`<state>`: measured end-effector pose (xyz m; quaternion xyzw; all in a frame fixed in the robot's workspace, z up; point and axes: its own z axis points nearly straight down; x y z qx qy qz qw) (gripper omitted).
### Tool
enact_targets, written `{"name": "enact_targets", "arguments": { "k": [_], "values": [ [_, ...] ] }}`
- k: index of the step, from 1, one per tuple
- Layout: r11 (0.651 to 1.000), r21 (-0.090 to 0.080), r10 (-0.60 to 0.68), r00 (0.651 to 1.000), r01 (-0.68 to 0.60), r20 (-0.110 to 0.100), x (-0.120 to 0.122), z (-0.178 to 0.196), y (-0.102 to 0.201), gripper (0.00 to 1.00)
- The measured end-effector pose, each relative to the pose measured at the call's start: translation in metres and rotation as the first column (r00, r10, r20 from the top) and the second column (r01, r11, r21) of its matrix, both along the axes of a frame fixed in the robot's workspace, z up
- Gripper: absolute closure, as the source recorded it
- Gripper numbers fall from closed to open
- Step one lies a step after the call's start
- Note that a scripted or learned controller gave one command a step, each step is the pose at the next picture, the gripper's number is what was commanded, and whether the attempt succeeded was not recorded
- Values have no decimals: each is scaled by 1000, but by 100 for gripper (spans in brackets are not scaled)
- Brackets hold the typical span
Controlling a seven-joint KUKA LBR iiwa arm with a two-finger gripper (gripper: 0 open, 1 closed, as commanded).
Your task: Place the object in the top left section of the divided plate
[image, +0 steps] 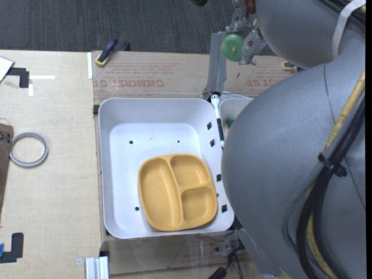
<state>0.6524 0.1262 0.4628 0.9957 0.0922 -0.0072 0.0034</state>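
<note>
I read this as the pick stage: my arm [302, 173] looms over the right bin [235, 106], end effector state I cannot tell, object hidden, while the yellow divided plate [177, 192] waits in the left bin [116, 156].

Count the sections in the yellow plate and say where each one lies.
3. The plate has a long section on its left, a smaller one at upper right, and another at lower right.
</note>
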Motion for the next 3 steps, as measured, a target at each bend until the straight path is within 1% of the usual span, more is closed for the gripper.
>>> {"name": "enact_targets", "arguments": {
  "k": [3],
  "values": [
    [1000,-4,-2,1000,2,-15,2,20,-2,100]
  ]
}}
